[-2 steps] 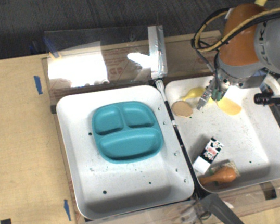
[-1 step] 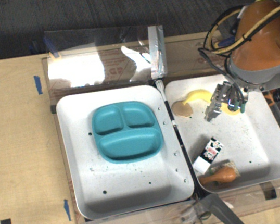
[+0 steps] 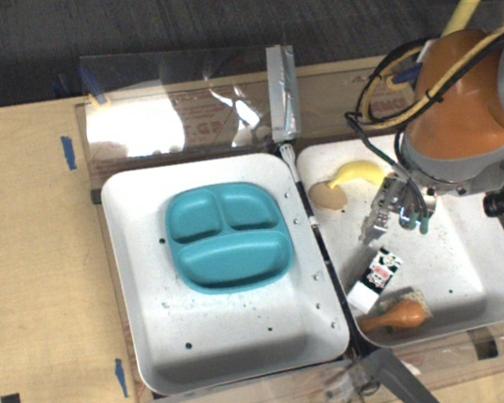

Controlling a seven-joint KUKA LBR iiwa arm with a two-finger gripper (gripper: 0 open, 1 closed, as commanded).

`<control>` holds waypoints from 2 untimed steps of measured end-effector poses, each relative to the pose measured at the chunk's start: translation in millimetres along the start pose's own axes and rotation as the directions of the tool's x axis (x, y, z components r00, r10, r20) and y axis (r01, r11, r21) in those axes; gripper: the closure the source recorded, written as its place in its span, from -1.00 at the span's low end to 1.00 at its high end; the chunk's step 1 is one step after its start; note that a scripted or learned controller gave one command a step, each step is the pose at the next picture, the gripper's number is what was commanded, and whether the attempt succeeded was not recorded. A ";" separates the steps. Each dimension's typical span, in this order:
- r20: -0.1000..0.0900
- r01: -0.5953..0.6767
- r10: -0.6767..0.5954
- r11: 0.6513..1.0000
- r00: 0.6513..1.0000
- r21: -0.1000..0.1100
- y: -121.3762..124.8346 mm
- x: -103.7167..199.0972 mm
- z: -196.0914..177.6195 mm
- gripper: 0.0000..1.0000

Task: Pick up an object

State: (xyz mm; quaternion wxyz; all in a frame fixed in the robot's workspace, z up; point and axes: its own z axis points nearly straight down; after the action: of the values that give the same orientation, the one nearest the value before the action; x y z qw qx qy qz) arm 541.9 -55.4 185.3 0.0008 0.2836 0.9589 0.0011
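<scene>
Right white bin (image 3: 494,295) lies under the tool (image 3: 396,211), whose fingers are parted and hold nothing.

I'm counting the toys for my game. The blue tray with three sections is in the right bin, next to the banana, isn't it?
Not quite. The camera view shows the blue tray lying in the left bin, by itself. The banana is in the right bin, where the claw hangs.

Two bins side by side on desk (image 3: 32,307). Left bin (image 3: 162,352): divided tray (image 3: 229,235) in middle. Right bin (image 3: 492,281): banana (image 3: 357,172) and egg (image 3: 328,196) at rear, carton (image 3: 376,281) mid-left, carrot (image 3: 398,314) at front.
</scene>
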 end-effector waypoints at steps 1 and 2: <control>0.007 0.383 -0.383 0.924 0.924 0.001 -41.6 41.2 -66.6 1.00; 0.012 0.383 -0.383 0.924 0.923 -0.001 -39.4 40.6 -76.8 1.00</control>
State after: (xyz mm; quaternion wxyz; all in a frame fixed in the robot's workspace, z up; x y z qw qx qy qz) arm 486.2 -66.4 262.0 0.0068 0.0907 0.9959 0.0012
